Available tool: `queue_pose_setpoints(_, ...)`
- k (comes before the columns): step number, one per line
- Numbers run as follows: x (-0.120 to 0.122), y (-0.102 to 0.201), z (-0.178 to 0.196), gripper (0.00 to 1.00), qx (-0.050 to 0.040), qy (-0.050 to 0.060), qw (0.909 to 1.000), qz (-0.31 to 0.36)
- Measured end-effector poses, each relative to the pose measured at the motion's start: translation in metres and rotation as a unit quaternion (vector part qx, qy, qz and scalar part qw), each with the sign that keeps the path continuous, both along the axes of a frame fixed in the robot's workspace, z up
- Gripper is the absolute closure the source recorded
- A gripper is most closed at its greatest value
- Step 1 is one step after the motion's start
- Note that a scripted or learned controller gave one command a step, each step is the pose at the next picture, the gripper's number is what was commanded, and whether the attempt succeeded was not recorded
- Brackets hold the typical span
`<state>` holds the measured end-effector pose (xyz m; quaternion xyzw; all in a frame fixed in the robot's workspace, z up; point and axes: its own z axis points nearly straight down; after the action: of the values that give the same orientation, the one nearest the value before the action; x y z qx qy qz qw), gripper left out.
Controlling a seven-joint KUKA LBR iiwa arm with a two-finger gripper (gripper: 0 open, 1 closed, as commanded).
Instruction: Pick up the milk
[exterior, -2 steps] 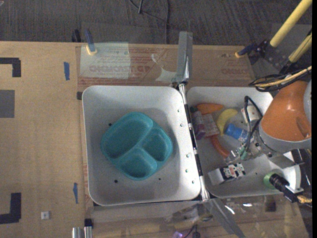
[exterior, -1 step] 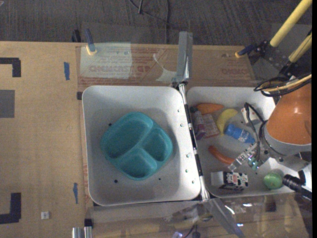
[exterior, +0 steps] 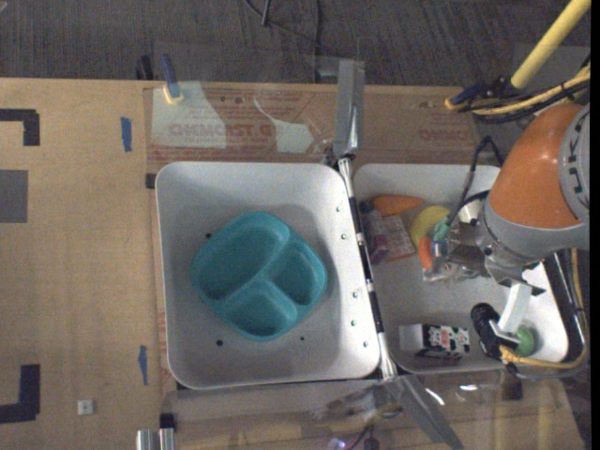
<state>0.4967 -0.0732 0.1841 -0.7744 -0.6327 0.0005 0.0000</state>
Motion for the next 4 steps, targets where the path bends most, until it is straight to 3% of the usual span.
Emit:
queue_pose_setpoints(1, 0.0, 0.0, 0.0, 0.0, 0.0001, 0.0, 1.0, 0.0)
queue_pose_setpoints(2, -0.016, -0.082, -0.096, 0.0, -0.0003, -0.003, 0.9941, 0.108)
queue_pose_setpoints(3, -0.015, -0.126, -0.097, 0.0, -0.0019, -0.004, 0.9865, 0.164)
queue_pose_setpoints(4, -0.015, -0.063, -0.096, 0.0, -0.0018, -0.005, 0.9827, 0.185)
